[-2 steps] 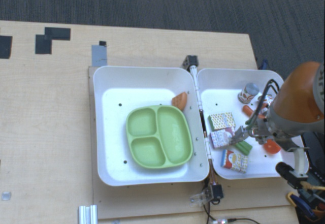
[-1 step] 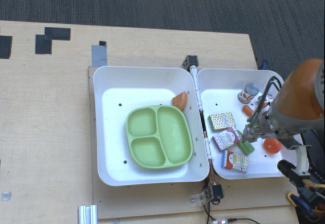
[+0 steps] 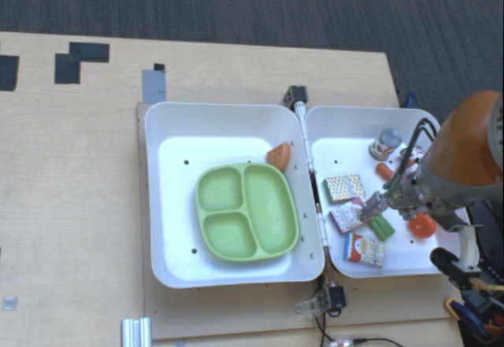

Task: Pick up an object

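Note:
My gripper (image 3: pixel 371 209) reaches in from the right and hangs low over the right bin (image 3: pixel 346 133). It is right above the spot where a purple and white packet (image 3: pixel 344 218) meets a green block (image 3: pixel 382 227). Whether it touches either one is hidden by the wrist. Close by lie a checkered box (image 3: pixel 344 186), a red and white carton (image 3: pixel 365 250), a red ball (image 3: pixel 423 226), a small orange piece (image 3: pixel 383 171) and a little grey tin (image 3: pixel 386 142).
The left bin (image 3: pixel 169 180) holds a green three-part plate (image 3: pixel 247 212), with an orange piece (image 3: pixel 278 154) by its back right wall. The divider between the bins runs just left of the packet. The arm's orange band (image 3: pixel 472 141) covers the right bin's far right side.

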`<state>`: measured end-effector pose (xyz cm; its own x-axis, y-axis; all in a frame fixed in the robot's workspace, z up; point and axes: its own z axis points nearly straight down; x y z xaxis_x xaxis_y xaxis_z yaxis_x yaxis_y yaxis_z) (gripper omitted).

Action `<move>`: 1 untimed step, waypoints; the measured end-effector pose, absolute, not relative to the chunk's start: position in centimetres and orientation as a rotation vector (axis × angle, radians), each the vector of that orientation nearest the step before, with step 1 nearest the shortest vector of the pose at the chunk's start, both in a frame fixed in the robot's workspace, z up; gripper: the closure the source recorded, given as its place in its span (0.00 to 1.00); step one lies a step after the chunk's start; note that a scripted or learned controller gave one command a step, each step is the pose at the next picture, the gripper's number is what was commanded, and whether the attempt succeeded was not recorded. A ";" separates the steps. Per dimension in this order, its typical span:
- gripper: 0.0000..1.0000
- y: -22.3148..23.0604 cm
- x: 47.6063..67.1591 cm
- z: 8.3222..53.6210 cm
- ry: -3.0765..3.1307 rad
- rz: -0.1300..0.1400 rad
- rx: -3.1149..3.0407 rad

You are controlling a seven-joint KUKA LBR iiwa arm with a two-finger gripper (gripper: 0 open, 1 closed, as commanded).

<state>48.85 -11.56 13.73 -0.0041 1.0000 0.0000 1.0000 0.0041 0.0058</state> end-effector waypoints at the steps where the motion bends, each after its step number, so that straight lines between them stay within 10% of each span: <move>1: 1.00 -11.5 49.0 14.8 2.223 0.011 2.210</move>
<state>49.00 -11.50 14.79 -0.0056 1.0000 0.0000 0.9999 0.0056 0.0097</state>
